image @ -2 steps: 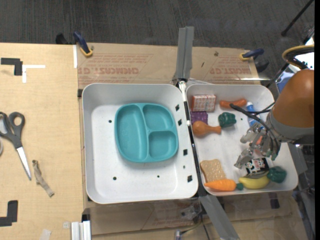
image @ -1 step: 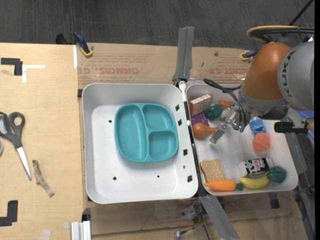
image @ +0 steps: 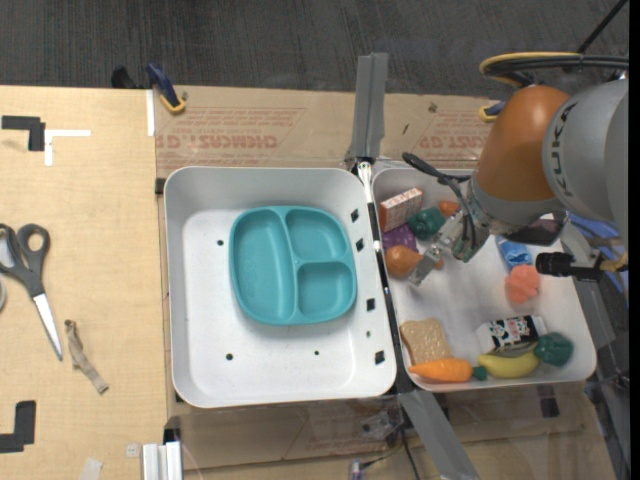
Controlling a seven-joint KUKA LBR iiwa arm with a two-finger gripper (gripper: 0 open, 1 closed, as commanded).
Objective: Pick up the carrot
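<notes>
At the lower edge of the right white plastic bin point(image: 585, 338), the orange carrot point(image: 441, 370) lies beside a slice of toast point(image: 427, 340) and a yellow banana point(image: 510, 364). Higher, mid-frame, the jaws point(image: 436, 255) hang open, gripping nothing, near a round orange fruit point(image: 402, 260).

grey arm with orange band point(image: 560, 158) cut off at right edge, hiding part of the right white bin point(image: 575, 313); metal scissors point(image: 30, 278) cropped at left edge.
</notes>
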